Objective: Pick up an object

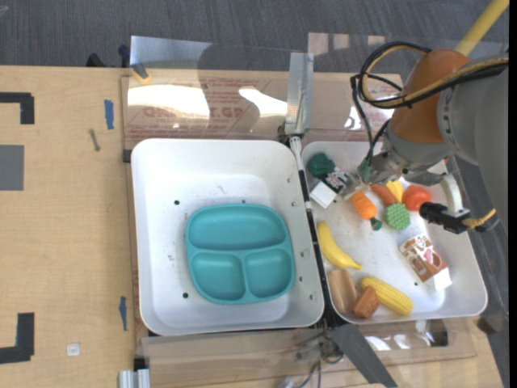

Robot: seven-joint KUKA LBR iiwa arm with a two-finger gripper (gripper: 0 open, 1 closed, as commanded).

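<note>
The right bin (468, 285) holds several toy foods. A yellow banana (335, 249) lies at its left, with a corn cob (389, 295) and a brown piece (365, 301) near the front. An orange carrot (365, 206), a green knobbly piece (397, 216), a red tomato (416, 197) and a small yellow piece (394, 189) cluster at the back. My gripper (384, 170) hangs over that cluster, just above the carrot and the yellow piece, and nothing is visibly held. A printed packet (423, 257) lies at the right.
A white box (325, 192) and a dark green piece (321, 165) sit in the right bin's back left corner. The left bin (153, 176) bears a teal divided plate (239, 251). The grey arm with its orange band (428, 87) and black cables covers the right bin's back right.
</note>
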